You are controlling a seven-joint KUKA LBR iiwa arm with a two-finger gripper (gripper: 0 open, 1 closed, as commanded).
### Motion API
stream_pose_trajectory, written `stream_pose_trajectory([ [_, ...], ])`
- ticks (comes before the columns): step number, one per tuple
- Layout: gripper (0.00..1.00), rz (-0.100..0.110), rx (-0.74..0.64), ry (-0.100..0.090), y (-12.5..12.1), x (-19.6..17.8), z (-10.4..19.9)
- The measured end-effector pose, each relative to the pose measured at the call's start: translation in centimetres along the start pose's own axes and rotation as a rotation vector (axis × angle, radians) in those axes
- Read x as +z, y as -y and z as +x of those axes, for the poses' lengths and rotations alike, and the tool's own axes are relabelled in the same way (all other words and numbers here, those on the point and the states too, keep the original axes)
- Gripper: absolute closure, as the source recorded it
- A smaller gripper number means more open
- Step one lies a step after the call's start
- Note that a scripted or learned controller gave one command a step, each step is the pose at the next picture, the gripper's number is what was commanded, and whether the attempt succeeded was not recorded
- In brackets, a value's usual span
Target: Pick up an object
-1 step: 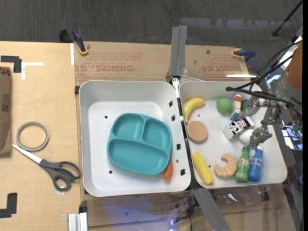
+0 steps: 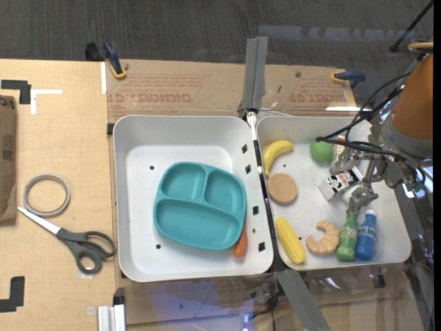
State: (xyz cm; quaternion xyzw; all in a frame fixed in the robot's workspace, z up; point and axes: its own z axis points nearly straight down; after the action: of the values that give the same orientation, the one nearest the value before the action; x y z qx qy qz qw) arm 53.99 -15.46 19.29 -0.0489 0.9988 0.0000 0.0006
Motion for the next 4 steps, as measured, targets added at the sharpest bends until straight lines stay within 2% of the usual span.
stream_pose_trajectory([
  [1, 0.00, 0.002, -0.022, 0.004, 3.8, 10.0, -6.8],
  [2, 0.00, 0.001, -0.014, 0.005, 0.6, 10.0, -10.8],
  [3, 0.00, -0.001, 0.100, 0.004, 6.4, 10.0, -8.3],
  [4, 0.00, 0.000, 0.211, 0.002, 7.0, 10.0, -3.3],
])
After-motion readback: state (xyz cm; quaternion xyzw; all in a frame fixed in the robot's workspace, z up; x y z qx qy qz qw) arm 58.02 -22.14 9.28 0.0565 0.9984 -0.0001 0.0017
